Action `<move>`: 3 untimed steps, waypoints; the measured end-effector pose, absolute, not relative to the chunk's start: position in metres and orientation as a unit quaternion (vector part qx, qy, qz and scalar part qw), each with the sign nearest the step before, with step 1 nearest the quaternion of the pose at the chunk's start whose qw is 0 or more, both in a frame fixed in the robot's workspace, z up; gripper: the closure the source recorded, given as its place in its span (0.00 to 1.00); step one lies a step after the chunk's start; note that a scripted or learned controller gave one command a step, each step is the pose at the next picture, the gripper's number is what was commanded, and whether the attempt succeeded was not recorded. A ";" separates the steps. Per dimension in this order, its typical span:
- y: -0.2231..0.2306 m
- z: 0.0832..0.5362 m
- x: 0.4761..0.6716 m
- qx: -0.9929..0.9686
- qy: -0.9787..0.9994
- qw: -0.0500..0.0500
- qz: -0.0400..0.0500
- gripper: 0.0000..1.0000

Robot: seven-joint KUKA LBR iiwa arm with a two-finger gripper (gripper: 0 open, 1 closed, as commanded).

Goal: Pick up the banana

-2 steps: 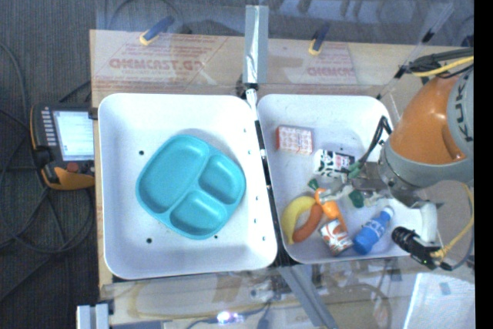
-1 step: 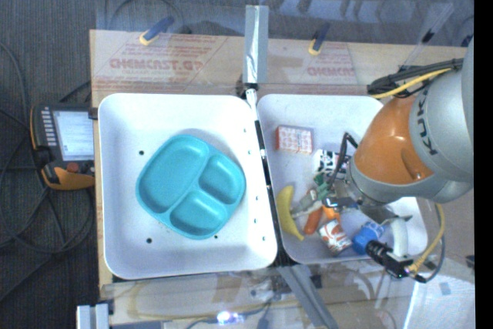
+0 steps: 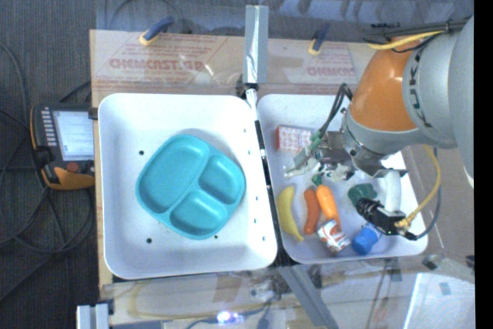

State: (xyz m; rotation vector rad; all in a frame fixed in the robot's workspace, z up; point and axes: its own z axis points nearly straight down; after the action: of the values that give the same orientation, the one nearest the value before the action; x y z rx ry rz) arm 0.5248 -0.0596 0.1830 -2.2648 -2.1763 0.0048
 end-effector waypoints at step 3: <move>0.058 0.143 0.501 -0.625 -0.780 -0.011 0.003 0.00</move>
State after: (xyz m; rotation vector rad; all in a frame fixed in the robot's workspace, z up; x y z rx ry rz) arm 0.5009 0.0580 0.1427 -1.9785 -2.4696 0.0090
